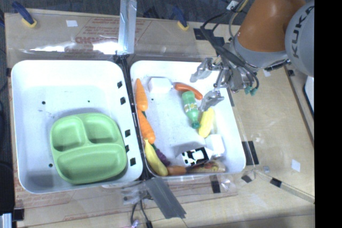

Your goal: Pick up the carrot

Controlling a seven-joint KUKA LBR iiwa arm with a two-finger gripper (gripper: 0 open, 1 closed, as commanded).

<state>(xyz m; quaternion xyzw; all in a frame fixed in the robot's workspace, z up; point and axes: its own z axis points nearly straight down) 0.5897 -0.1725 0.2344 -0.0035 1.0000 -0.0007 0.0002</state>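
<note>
Two orange carrots lie end to end along the left wall of the right bin [233, 115]: one carrot [140, 95] farther back and a second carrot [147, 128] nearer the front. My gripper [208, 84] hovers over the bin's right side, well to the right of both carrots. It is open, with one finger [202, 69] toward the back and the other [212, 99] toward the front, and nothing sits between them. A slim orange-red piece [187, 88] lies just left of the gripper.
The right bin also holds a green bottle [189, 105], a yellow item [206, 122], a banana [155, 160], a black-and-white cow toy [195, 157] and white blocks [158, 84]. A green divided plate [87, 147] sits in the left bin [32, 83].
</note>
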